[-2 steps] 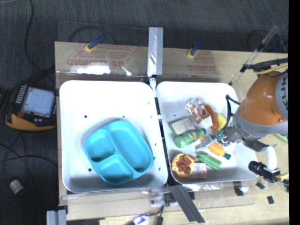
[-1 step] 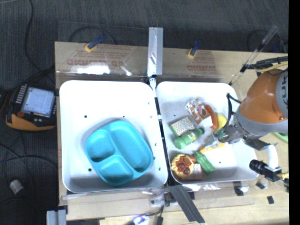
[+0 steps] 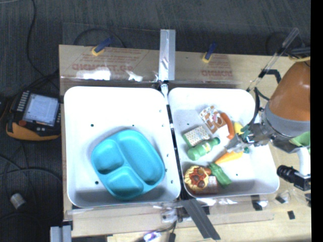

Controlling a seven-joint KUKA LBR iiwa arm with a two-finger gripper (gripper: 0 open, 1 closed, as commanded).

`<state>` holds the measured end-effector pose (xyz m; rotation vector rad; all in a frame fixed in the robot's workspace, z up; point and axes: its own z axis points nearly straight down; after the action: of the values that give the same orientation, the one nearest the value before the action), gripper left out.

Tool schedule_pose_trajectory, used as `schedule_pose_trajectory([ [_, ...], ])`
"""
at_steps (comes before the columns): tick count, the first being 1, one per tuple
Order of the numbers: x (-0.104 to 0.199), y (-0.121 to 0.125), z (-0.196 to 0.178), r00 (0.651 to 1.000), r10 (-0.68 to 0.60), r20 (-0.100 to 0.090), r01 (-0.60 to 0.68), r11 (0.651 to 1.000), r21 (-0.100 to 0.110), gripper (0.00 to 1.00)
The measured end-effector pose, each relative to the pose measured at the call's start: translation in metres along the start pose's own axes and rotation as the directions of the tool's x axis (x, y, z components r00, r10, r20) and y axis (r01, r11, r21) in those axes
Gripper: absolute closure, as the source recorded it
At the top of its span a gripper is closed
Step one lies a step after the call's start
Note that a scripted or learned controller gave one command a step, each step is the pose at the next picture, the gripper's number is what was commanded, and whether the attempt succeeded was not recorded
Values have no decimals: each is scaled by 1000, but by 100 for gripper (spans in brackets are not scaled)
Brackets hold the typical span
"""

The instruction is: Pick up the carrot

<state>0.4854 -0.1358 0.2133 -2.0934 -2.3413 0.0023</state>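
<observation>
The carrot [image 3: 228, 157] is a short orange piece lying across the middle right of the right bin [image 3: 262, 183]. My gripper [image 3: 237, 144] reaches in from the right and hovers low just above the carrot's upper right end, close to it or touching it. Nothing shows as lifted off the bin floor.
Left of the carrot lie a green bottle [image 3: 203, 147], a grey-green packet [image 3: 196, 134] and a red-and-white snack pack [image 3: 213, 118]. A round tin [image 3: 198, 178] and a green item [image 3: 220, 175] sit in front. The left bin holds a blue divided plate [image 3: 128, 163].
</observation>
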Motion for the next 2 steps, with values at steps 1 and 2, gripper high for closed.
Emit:
schedule_pose_trajectory([
  [1, 58, 15, -18, 987, -163, 1, 163, 987, -2, 100],
  [2, 58, 15, -18, 987, -163, 1, 163, 987, -1, 0],
])
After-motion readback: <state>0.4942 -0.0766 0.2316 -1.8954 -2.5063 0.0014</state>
